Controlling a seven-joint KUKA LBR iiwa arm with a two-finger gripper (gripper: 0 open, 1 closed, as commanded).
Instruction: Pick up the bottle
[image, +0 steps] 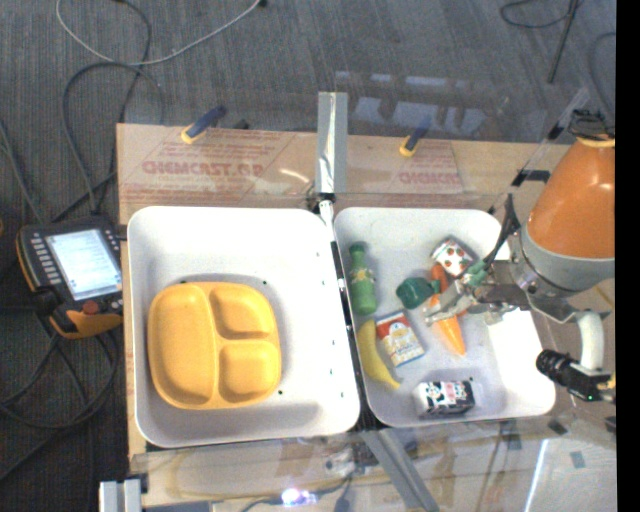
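Observation:
The bottle (360, 279) is green with a dark cap and lies along the left wall of the right bin (520, 375), its cap towards the back. My gripper (447, 306) hangs low over the middle of that bin, right of the bottle and apart from it. It sits just above an orange carrot (454, 336) and next to a green cup-like toy (414, 292). Nothing shows as held.
Around the gripper lie a banana (378, 356), a small red and white carton (400, 340), a red and white cube (452, 257) and a black and white can (446, 396). The left bin (150, 240) holds a yellow divided plate (214, 343).

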